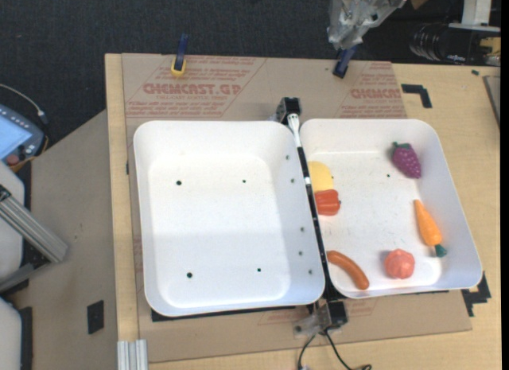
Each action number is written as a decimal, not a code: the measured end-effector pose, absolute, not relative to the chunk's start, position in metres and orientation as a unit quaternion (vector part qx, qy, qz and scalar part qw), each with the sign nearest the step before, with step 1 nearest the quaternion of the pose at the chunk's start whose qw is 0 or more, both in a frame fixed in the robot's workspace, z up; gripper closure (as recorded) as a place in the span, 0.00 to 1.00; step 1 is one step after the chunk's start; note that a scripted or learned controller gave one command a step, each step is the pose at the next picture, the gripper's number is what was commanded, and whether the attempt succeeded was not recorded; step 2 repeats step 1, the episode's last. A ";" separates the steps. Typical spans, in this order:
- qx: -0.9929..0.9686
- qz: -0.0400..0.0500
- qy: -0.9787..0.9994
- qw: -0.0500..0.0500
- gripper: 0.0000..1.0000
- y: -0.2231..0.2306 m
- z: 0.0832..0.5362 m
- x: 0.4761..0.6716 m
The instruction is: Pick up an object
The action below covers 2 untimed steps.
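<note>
You are looking down on two white bins sitting side by side on a brown board. The gripper [347,38] is hanging at the top of the frame, right of centre, above the board's far edge and well apart from both bins; whether its fingers are spread or pressed together, you cannot tell. The left bin [159,225] is lying beside the right bin [453,225], which is holding the toys: purple grapes [406,160] upper right, a yellow piece [320,175] touching a red pepper [327,202] near the divider, an orange carrot [428,227] toward the right rim, a sausage [348,270] and a reddish tomato [400,263] near the lower edge.
</note>
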<state>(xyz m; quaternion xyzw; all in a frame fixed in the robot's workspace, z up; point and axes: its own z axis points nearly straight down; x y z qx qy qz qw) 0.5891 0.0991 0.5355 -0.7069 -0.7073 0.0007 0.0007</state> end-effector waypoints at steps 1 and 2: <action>-0.708 -0.001 -0.706 -0.002 1.00 0.088 0.534 0.669; -0.708 -0.001 -0.706 -0.002 1.00 0.088 0.534 0.669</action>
